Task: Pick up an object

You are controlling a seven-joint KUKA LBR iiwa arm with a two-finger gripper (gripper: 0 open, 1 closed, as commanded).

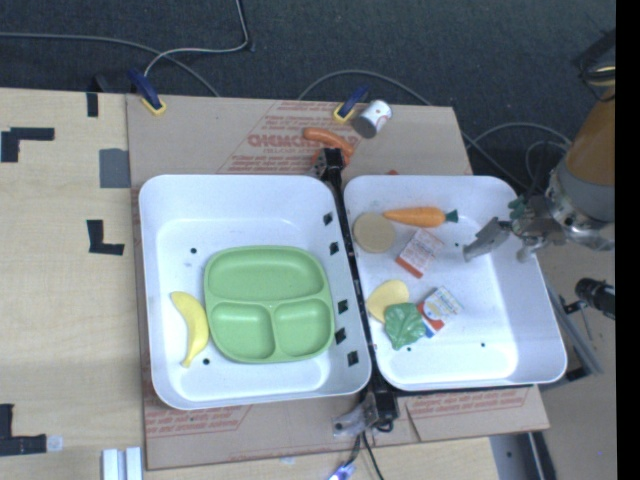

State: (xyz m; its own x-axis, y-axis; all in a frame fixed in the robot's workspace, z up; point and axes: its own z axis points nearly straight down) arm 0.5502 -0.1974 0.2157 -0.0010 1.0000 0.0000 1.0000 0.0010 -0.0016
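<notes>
The gripper (490, 240) hangs at the right bin's (520, 358) three o'clock edge; I cannot tell how it is set. The carrot (415, 215) lies toward its nine o'clock, well apart, with a small carton (418, 255) nearby. The left bin (160, 218) holds a green tray (268, 303) and a banana (191, 326). Cardboard (260, 143) lies beneath, dark carpet (420, 28) at twelve o'clock.

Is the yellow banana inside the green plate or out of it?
Out. The yellow plastic banana lies on the left white bin's floor, just left of the green divided plate, beside its rim.
</notes>
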